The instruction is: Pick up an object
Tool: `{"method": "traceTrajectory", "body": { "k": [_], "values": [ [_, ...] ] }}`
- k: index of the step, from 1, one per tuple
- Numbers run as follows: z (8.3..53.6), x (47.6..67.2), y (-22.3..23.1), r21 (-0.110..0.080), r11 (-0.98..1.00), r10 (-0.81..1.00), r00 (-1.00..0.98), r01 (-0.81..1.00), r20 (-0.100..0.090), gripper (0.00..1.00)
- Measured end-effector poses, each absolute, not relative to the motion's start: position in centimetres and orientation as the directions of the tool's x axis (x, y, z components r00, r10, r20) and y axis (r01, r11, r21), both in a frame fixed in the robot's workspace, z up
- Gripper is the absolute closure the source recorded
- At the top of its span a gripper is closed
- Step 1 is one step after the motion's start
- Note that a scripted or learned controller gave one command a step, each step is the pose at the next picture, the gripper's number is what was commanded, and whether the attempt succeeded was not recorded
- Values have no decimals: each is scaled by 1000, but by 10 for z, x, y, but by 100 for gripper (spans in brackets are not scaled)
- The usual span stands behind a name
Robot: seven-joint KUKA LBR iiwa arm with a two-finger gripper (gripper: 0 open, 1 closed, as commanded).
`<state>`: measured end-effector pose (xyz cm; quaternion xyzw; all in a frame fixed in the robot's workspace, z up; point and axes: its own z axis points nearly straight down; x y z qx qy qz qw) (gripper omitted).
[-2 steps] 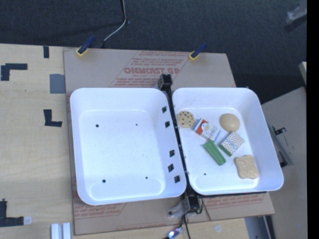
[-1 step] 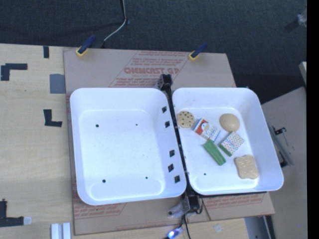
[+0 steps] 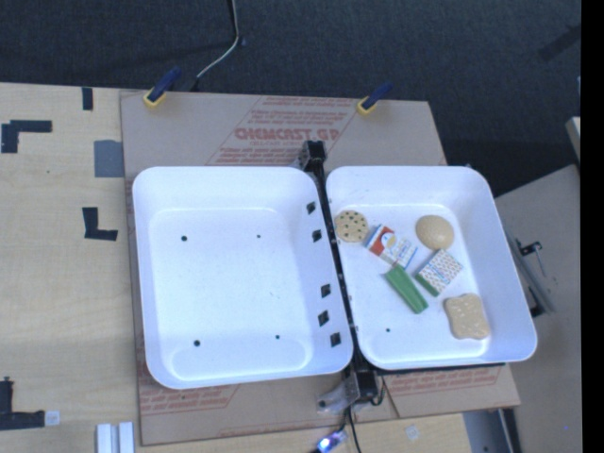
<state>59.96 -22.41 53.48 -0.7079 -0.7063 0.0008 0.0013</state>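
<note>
The right bin [image 3: 477,192] holds several small objects. A round chocolate-chip cookie [image 3: 351,225] lies near its left wall. Beside it sits a small red and white packet [image 3: 389,244]. A tan round bun [image 3: 434,231] lies further right. Below them are a green bar [image 3: 406,289], a white patterned packet [image 3: 440,271] and a tan biscuit-shaped piece [image 3: 467,315] toward the front right corner.
The left bin [image 3: 226,276] sits beside the right one on a cardboard sheet [image 3: 283,130] held by two blue-yellow clamps [image 3: 162,85]. A black cable [image 3: 229,36] runs off at the back. Black clips line the seam between the bins.
</note>
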Motion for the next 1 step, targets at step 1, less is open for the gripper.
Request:
{"method": "traceTrajectory", "body": {
  "k": [1],
  "values": [
    [536, 535, -224, 0, -2, 1000, 2, 1000, 0, 100]
  ]
}}
